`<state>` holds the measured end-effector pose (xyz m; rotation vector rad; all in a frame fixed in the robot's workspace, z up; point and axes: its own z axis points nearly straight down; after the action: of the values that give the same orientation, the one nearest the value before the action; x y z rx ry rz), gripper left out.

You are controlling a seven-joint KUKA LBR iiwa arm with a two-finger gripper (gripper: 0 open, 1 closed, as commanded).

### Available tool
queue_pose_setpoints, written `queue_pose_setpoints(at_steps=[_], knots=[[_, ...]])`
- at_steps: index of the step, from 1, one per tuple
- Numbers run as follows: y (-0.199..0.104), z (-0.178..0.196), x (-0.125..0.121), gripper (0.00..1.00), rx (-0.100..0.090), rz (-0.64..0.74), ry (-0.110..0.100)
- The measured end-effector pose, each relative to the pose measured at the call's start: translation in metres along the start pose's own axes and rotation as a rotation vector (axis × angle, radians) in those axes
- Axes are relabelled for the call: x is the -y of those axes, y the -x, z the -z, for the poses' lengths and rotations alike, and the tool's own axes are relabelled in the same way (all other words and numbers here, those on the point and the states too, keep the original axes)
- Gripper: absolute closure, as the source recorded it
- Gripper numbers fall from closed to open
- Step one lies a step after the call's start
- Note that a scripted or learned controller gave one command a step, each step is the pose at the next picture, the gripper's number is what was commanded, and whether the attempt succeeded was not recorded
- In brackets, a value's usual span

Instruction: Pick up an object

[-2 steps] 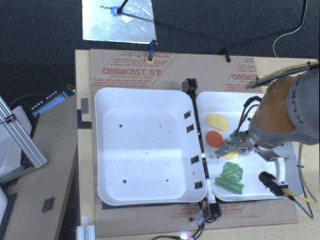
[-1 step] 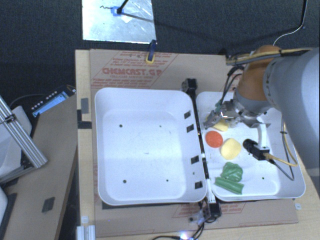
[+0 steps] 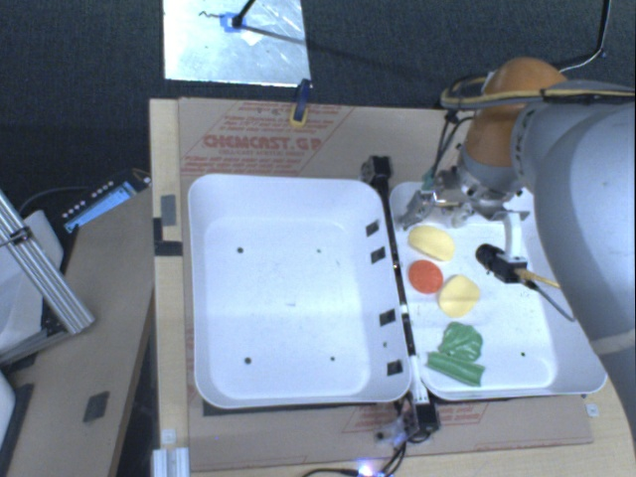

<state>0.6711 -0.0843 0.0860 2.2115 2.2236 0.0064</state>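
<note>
Objects are all sitting in the right bin (image 3: 571, 371); I'm leaving the left bin (image 3: 288, 286) alone. My gripper (image 3: 434, 199) is hovering at the far rim, and I cannot tell its fingers' spread. I'm favouring the pale yellow piece (image 3: 431, 241) just below it, keeping clear of the divider between bins; the orange disc (image 3: 426, 276) is crowding it.

We see a bench (image 3: 167, 296) topped with printed cardboard (image 3: 260, 140). On it sit two white bins side by side, the left bin (image 3: 288, 291) touching the right bin (image 3: 517, 361).
</note>
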Motion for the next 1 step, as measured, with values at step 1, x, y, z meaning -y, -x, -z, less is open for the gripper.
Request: queue_pose_setpoints(at_steps=[1], knots=[[-0.064,0.0465,0.0103,0.0,-0.015,0.001,-0.005]])
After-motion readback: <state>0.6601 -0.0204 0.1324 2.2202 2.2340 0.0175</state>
